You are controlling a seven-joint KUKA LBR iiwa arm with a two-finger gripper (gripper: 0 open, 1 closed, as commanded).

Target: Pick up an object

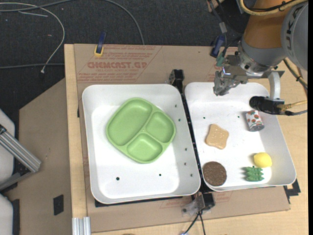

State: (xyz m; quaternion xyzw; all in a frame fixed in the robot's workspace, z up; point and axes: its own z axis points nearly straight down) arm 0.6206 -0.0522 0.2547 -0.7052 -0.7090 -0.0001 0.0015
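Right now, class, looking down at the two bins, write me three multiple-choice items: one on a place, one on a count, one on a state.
1. Where does the green divided plate lie?
A. left bin
B. right bin
C. on the cardboard

2. How many small objects lie in the right bin?
A. three
B. five
C. seven

3. What is the hand doing?
A. gripping the toast
B. resting on the plate
C. poised over the right bin's far edge, nothing seen in it

Answers: 1 A, the plate fills the left bin. 2 B, toast, brown disc, small can, yellow lemon, green piece. 3 C, every object lies apart from it.
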